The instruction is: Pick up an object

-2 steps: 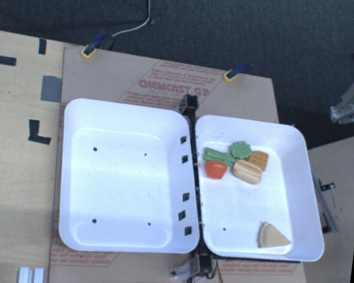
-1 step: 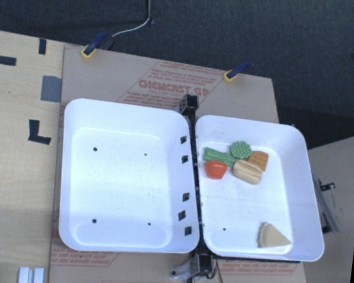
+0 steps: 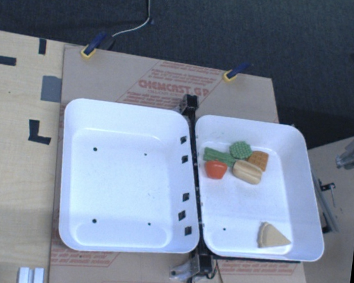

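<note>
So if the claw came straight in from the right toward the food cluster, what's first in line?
If low, the right bin's rim; higher, the orange piece, then the tan roll beside it. Depth is unclear from this view.

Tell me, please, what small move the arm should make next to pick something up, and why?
Probably reach in over the right bin and descend on the tan wedge. It lies alone near the front corner, whereas the tomato, green piece and bread roll are bunched together, leaving little room around them.
</note>
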`<state>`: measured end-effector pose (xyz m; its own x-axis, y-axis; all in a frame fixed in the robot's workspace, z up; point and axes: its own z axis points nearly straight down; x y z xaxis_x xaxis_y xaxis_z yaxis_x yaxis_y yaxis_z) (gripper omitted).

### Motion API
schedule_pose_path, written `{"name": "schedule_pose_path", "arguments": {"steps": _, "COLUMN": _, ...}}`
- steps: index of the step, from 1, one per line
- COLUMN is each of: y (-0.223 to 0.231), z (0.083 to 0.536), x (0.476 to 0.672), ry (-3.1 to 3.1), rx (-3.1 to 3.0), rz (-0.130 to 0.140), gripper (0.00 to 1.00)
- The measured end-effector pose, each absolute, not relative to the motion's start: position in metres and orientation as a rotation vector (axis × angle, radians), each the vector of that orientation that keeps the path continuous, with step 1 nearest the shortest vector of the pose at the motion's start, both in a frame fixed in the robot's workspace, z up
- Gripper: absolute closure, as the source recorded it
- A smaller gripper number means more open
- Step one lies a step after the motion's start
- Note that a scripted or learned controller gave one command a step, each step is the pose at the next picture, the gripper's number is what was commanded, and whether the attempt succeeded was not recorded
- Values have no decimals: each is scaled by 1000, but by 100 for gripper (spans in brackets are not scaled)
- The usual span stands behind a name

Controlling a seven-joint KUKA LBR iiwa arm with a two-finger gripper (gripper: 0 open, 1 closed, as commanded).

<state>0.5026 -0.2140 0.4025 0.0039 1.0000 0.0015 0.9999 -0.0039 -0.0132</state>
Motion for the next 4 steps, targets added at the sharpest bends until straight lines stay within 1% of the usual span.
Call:
{"name": "schedule_pose_path", "arguments": {"steps": 1, "y": -224, "z": 414, "x": 484, "ry": -2222, "rx": -2222, "rz": 1, "gripper": 100}}
{"name": "schedule_pose_path", "arguments": {"steps": 4, "y": -223, "z": 444, "x": 486, "ry": -2228, "rx": -2219, "rz": 3, "gripper": 100}}
